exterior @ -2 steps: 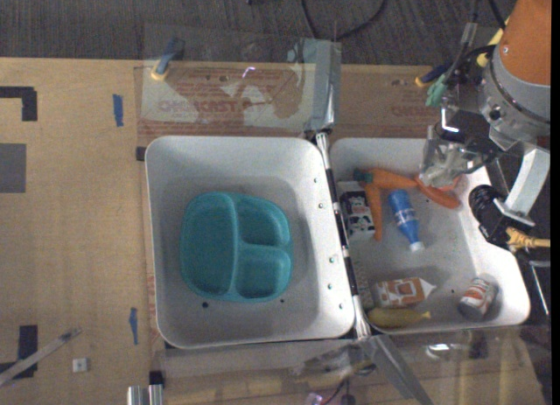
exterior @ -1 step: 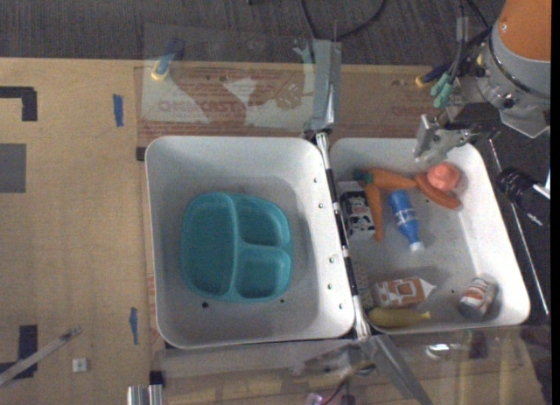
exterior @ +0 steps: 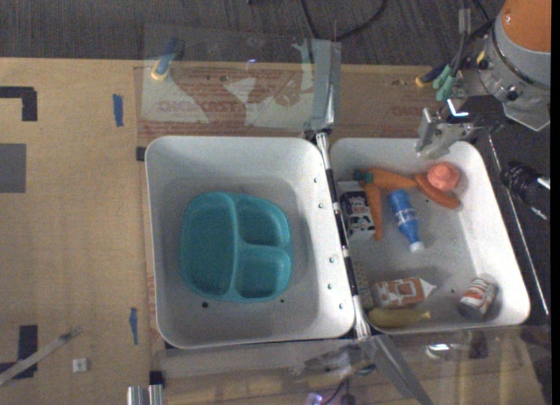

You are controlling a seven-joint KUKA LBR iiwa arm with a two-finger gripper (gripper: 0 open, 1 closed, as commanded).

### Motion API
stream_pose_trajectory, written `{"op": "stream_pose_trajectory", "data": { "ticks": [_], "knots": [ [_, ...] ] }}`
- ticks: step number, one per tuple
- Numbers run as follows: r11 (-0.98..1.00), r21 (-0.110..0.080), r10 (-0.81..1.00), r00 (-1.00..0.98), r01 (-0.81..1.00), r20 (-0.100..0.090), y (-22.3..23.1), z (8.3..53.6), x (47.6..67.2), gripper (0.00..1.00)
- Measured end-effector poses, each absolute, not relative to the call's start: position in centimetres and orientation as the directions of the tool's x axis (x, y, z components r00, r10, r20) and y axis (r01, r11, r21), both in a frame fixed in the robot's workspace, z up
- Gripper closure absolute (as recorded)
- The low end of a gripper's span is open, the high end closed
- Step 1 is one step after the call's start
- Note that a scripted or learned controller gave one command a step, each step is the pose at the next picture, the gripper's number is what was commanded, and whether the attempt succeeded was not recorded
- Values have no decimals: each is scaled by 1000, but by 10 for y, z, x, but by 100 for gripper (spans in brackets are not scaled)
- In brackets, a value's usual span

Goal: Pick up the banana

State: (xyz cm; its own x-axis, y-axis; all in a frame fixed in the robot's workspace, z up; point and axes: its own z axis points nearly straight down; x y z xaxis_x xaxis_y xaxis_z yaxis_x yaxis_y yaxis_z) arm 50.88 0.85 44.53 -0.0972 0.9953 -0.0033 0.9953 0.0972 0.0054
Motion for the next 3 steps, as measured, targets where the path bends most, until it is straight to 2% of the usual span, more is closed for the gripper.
{"op": "stream_pose_trajectory", "data": {
  "ticks": [1, 2, 3],
  "knots": [
    [101, 8, 995, -101, 995, -5, 11, 456, 510, 100],
    [229, -3, 973, -229, 973, 0, 33, 435, 483, 100],
    [483, -2, 875, -483, 875, 0, 69, 435, 480, 100]
  ]
}}
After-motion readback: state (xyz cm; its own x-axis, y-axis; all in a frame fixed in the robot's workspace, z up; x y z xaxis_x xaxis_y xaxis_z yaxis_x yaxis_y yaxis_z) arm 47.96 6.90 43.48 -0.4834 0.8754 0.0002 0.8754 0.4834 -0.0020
